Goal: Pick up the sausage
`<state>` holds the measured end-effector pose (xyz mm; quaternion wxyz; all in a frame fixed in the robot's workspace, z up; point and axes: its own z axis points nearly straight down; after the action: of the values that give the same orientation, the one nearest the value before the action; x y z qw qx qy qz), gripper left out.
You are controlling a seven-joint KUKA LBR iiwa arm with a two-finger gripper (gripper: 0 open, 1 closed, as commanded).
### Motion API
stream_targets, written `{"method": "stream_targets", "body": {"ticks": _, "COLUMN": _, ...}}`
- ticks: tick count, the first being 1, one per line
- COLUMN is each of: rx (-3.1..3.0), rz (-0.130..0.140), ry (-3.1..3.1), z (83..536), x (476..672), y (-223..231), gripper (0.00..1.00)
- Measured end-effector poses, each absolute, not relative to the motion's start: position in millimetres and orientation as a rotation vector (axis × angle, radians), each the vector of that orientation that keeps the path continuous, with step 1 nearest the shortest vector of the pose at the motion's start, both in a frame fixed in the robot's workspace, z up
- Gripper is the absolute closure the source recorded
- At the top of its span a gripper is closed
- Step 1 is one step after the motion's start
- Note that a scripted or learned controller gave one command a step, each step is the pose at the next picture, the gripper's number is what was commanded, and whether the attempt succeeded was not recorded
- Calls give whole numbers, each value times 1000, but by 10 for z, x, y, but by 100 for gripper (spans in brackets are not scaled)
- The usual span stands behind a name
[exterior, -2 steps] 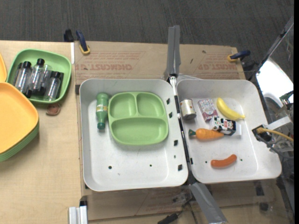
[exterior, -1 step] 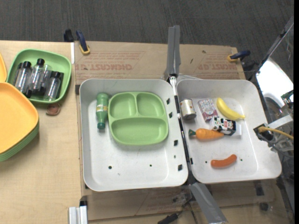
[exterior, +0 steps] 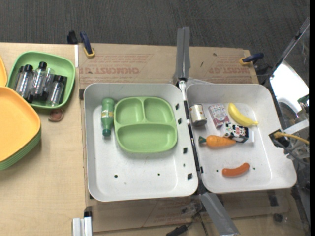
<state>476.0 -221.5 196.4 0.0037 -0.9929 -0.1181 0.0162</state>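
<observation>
The sausage is a short orange-red link lying flat and almost level on the floor of the right bin, near its front edge. It lies on its own with bare white floor around it. An orange carrot lies a little behind it and to the left.
The right bin also holds a banana, a small metal can, a pink packet and a black-and-white packet. In the left bin are a green divided plate and a green bottle. A green tray of bottles and orange plates sit far left.
</observation>
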Motion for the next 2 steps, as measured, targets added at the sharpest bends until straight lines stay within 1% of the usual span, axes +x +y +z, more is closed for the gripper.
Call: {"method": "stream_targets", "body": {"ticks": 2, "rx": -3110, "rz": 65, "ry": -378, "z": 2113, "x": 4760, "y": -2226, "gripper": 100}}
